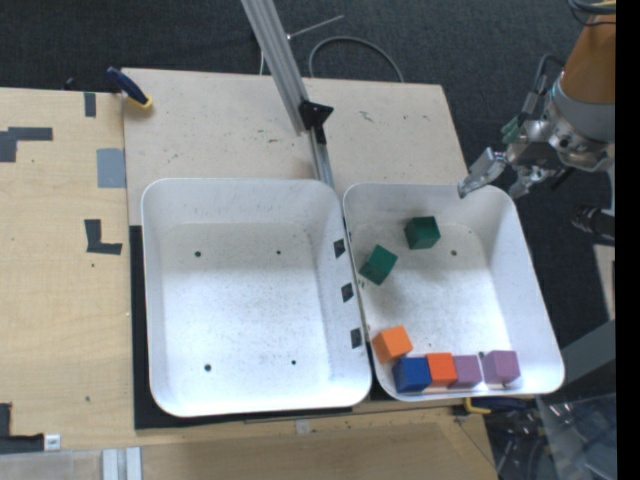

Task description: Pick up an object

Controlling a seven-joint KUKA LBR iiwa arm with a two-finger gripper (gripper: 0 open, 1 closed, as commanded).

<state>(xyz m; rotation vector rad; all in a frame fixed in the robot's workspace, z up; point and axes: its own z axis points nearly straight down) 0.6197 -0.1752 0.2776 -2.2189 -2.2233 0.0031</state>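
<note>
Well, over on the far side from the claw, a pale wooden bench (60,268) is carrying grey tape marks, and a blue-and-yellow clamp (128,86) is lying near its back edge. Moving toward the claw, the left bin (160,268) is sitting on a black mat, and a slanted aluminium rail (275,43) is crossing above the seam between the two bins. The right bin (530,288) is lying just below and to the left of the claw. Two green cubes (400,248) are resting near its middle, the closest things to the claw. Along the near wall, well apart from the claw, an orange cube (392,342), a blue cube (411,373), a second orange cube (441,368) and two purple cubes (484,368) are crowding together.

The gripper (500,173) is hanging over the right bin's far right corner, tilted, gripping nothing; whether its fingers are spread I cannot tell.
</note>
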